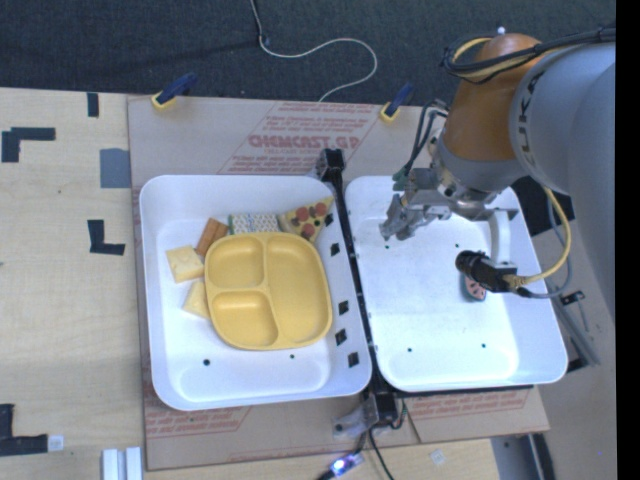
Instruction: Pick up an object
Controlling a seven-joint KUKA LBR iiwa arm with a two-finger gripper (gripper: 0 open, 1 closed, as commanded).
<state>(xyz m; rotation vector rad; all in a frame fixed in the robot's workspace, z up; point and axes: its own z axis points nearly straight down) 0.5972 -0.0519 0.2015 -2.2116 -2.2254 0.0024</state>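
We judge nothing picked yet: our gripper [393,226] hangs over the right bin [440,333], toward its 10 o'clock corner, and we cannot tell whether it is spread or closed. The yellow plate [268,290], with crackers [186,264] at its 9 o'clock, lies in the left bin [250,380], so reach and grasp remain.

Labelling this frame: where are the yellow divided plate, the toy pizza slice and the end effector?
yellow divided plate [266,289], camera view, centre where its dividers meet.
toy pizza slice [309,217], camera view, its topped face.
end effector [396,229], camera view, its lower tip.
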